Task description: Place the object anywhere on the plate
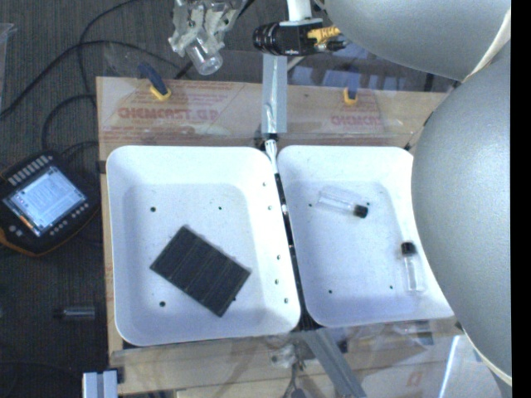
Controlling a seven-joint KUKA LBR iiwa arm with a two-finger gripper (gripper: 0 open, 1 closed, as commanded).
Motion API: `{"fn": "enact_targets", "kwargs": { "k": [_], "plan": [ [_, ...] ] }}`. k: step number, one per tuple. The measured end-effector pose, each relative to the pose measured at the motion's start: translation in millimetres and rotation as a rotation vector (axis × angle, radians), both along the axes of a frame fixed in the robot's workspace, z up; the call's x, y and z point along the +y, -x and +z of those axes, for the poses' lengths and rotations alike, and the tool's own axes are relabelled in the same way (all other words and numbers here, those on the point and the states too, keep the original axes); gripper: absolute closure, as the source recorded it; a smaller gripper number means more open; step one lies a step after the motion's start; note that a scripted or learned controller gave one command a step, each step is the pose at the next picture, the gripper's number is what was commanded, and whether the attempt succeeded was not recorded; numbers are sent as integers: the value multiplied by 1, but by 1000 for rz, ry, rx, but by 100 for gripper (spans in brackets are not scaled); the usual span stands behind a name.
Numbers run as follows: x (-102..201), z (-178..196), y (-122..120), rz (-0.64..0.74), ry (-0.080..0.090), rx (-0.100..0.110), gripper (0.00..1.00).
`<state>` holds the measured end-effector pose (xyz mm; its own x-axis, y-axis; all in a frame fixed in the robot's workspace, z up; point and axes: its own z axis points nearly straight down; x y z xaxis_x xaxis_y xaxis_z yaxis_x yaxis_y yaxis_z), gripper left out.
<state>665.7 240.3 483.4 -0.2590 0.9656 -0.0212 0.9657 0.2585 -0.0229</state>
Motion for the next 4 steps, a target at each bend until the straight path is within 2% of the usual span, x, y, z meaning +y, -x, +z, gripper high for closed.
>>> {"fn": "enact_targets", "kwargs": {
  "k": [4],
  "plan": [
    [6, 30, -2, 5, 11, 6, 100]
  ]
}}
